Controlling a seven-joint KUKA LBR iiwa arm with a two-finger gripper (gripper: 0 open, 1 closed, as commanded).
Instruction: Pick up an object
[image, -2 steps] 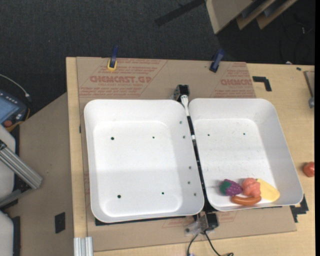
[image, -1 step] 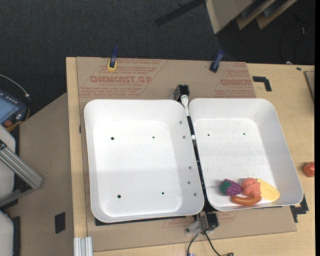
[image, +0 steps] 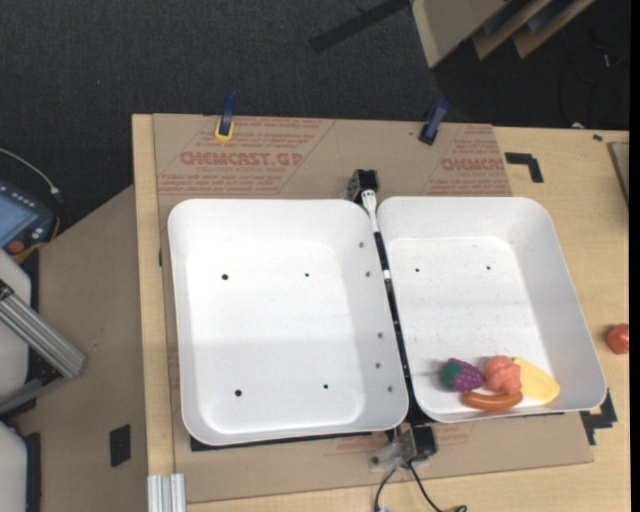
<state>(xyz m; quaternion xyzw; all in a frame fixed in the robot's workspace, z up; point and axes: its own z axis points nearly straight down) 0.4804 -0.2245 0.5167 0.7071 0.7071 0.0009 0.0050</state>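
Several small toy foods lie together in the near corner of the right bin (image: 470, 230): a purple bunch of grapes (image: 461, 374), a pinkish-red lumpy piece (image: 503, 373), a yellow piece (image: 539, 384) and an orange-red sausage-shaped piece (image: 492, 400) along the front wall. They touch or nearly touch each other.
The left bin (image: 200, 240) stands beside the right one, joined by a black hinge strip (image: 385, 290). A small orange object (image: 619, 339) sits on the bench at the right edge. Blue clamps (image: 434, 121) hold the cardboard sheet at the back.
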